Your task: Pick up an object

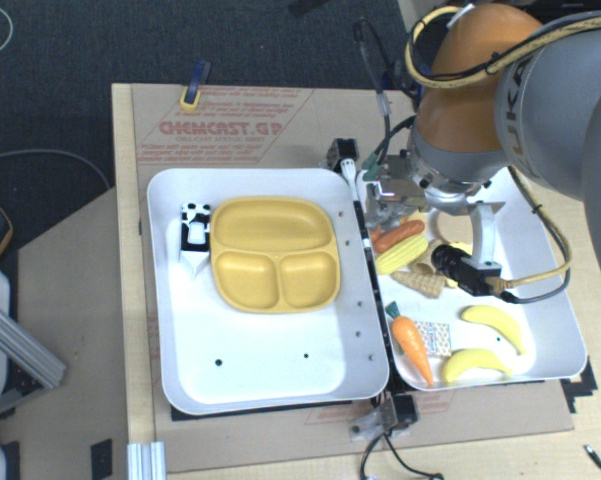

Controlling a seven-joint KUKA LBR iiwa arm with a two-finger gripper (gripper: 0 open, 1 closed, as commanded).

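Camera view: arm (540, 78) is lowered over right bin (565, 333), gripper (405, 203) near corn (400, 255) and carrot (399, 234); grip state cannot be told. Nothing is seen lifted; pick is judged not done.

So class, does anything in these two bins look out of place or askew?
Mostly tidy. The yellow divided plate sits slightly askew in the left bin. A small black-and-white object lies by the plate's left edge, unlike the toy food in the right bin.
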